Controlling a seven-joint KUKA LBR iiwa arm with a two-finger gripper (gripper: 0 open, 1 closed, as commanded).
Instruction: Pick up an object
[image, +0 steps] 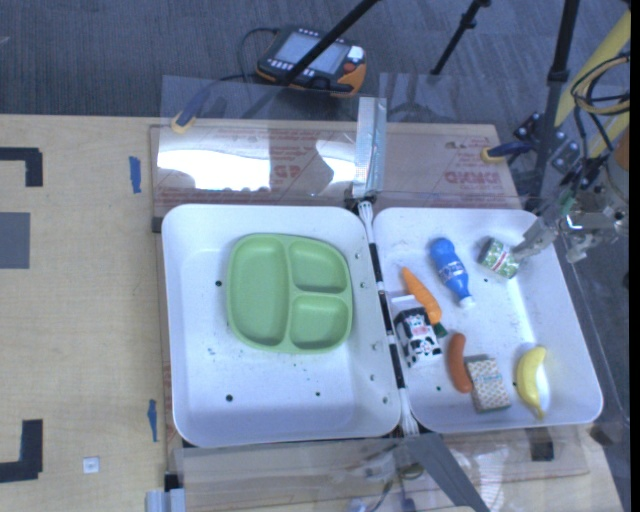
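1. At the upper right corner of the right-hand shallow white bin (575, 330), the grey two-finger gripper (527, 247) reaches in from the bench edge, its tip touching or just beside a small green-and-white can lying on its side (497, 256).
2. Gripper state: the view is too coarse here to tell whether the can sits between the fingers or merely beside them, so no grasp can be confirmed.
3. Remaining contents of the right-hand bin, all resting on the floor: a blue plastic bottle with a white band (451, 270), an orange toy carrot (421, 289), a small black-and-white carton (419, 336), a reddish-orange toy sausage (458, 362), a tan patterned block (488, 384) and a yellow toy banana (531, 379).
4. The left-hand white bin (190, 350) holds a light green divided plastic tray (290, 292).
5. Progress, as judged: the approach to the can appears complete. Closing firmly on it and lifting it clear are left; nothing is yet raised.
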